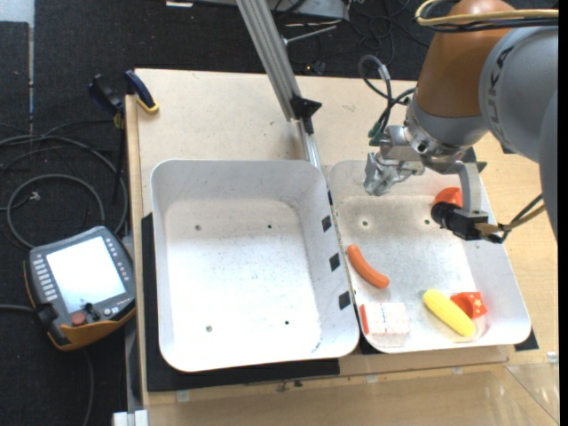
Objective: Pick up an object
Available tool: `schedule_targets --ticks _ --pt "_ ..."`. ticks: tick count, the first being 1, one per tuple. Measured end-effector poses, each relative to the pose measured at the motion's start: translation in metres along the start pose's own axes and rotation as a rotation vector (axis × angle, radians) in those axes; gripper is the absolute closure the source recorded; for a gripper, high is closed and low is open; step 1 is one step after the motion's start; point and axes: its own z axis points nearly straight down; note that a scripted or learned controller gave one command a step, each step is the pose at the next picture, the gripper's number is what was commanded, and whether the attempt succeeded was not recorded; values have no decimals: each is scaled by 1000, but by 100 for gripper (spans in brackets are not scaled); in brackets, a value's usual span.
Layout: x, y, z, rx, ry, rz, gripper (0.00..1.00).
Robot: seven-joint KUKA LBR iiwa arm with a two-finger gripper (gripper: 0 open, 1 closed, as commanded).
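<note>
In the right bin (497, 264) lie an orange sausage-shaped piece (367, 266), a yellow banana-like piece (448, 312), a small red piece (471, 303) beside it, and a white box with red marks (385, 320) at the front edge. An orange object (450, 196) shows partly behind a black part of the arm at the bin's back right. My gripper (380, 180) hangs over the back left part of the right bin, above and behind the sausage piece. Nothing shows between its fingers.
The left bin (169, 193) sits beside the right one, sharing a middle wall with black clips. A metal rail (275, 51) slants down to the bins' back junction. A teach pendant (80, 282) lies left of the bench.
</note>
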Motion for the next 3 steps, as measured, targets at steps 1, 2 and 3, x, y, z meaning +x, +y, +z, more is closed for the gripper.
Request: schedule_targets --ticks 1,2,3 --pt "56 14 15 0 -1 0 100" --pt "114 16 18 0 0 0 100" --pt "130 27 9 -2 -1 4 100"
